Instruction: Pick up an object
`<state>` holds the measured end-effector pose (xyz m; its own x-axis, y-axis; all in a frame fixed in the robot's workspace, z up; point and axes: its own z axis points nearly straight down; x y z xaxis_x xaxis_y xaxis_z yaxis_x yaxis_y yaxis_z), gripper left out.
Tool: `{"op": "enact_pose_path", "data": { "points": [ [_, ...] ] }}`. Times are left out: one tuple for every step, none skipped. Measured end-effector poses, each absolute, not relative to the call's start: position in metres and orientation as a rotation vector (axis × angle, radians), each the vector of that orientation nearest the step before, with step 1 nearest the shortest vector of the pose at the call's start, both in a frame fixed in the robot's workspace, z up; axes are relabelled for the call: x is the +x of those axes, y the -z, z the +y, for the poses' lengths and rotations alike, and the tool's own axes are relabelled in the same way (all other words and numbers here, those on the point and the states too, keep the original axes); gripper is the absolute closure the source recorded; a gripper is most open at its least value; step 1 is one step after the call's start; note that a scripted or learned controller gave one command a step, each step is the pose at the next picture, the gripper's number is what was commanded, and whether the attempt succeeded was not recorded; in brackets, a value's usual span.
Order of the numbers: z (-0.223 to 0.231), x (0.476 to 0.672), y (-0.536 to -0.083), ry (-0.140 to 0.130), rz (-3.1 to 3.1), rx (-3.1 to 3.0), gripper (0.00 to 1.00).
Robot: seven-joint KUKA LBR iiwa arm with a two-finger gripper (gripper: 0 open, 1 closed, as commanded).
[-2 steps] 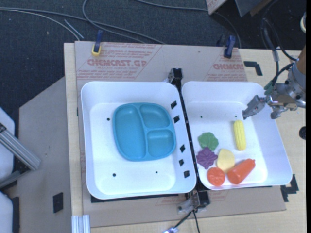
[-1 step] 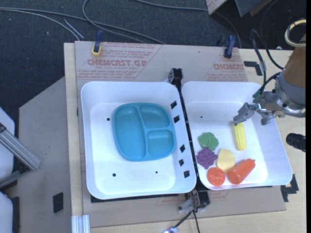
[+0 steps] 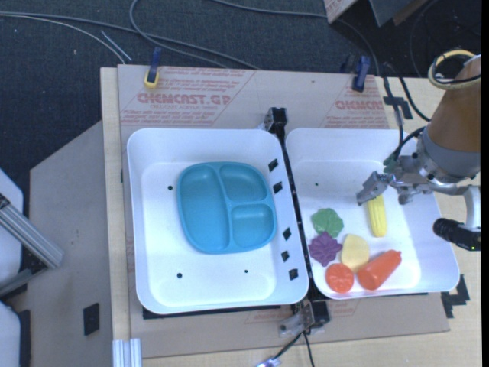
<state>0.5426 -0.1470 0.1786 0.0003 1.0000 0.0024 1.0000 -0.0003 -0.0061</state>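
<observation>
The right bin [image 3: 336,150] holds several toy foods near its front. A yellow corn cob [image 3: 377,217] lies upright in the picture, with a green leafy piece [image 3: 327,221] and a purple piece [image 3: 324,248] to its left. A pale yellow piece [image 3: 354,251], a red tomato [image 3: 340,278] and an orange carrot [image 3: 380,270] lie in front of it. My gripper [image 3: 383,196] hangs over the far end of the corn cob, open, one finger on each side of the cob's tip. Nothing is held between the fingers.
A blue divided plate [image 3: 227,206] lies in the left bin [image 3: 153,159]. A black divider with clips [image 3: 284,205] runs between the bins. The arm's grey and orange body [image 3: 457,128] stands over the right bin's right edge. Blue clamps [image 3: 153,75] hold the board's back edge.
</observation>
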Motion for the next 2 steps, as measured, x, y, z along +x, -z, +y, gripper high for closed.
{"op": "enact_pose_path", "data": {
  "points": [
    [-0.149,0.541,-0.136,-0.004,-2.216,-2.217,0.0],
    [-0.149,0.542,-0.15,0.002,-2.221,-2.222,1.0]
  ]
}}
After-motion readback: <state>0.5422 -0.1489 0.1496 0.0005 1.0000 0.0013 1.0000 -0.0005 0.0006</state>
